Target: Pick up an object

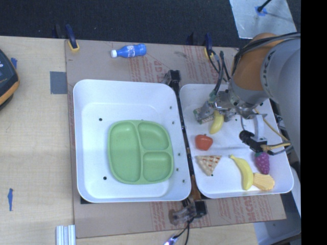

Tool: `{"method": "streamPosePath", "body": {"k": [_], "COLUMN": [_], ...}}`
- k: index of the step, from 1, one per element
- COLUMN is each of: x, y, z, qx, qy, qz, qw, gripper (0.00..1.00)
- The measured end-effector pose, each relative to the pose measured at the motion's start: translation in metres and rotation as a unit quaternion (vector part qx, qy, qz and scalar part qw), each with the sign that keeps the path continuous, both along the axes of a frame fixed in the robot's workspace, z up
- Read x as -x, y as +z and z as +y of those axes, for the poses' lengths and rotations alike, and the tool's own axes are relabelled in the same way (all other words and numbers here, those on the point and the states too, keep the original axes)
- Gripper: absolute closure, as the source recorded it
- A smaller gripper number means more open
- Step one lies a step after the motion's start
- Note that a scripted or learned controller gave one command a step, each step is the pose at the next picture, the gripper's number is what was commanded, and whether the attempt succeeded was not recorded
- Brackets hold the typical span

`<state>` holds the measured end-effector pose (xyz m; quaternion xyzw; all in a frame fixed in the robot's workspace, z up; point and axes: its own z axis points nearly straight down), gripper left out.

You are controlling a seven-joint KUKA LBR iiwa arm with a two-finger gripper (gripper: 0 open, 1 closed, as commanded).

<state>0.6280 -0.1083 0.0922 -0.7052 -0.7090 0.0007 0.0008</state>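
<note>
Fingers of the gripper [217, 115] point down into the right bin [286, 187] near its far edge, closed around the upper end of a small yellow banana [216, 123], which hangs tilted between them. Just beside it, toward the bin's left edge, sits a red tomato [203, 142], with a pizza slice [208, 163] nearer the front. A larger banana [244, 171], cheese wedge [263, 181] and purple grapes [262, 162] lie at the front right corner. The left bin [84, 137] carries a green divided plate [140, 151] at its centre. A blue bottle [130, 51] lies on the bench beyond it.
</note>
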Motion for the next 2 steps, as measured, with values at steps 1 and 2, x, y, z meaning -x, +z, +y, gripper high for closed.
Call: {"method": "streamPosePath", "body": {"k": [1, 2], "x": [0.001, 0.012], "y": [0.010, 0.101], "z": [0.000, 0.060], "qx": [-0.0010, -0.0004], "qy": [0.001, 0.000], "qz": [0.005, -0.001], "qw": [1.0000, 1.0000], "gripper": [1.00, 1.00]}}
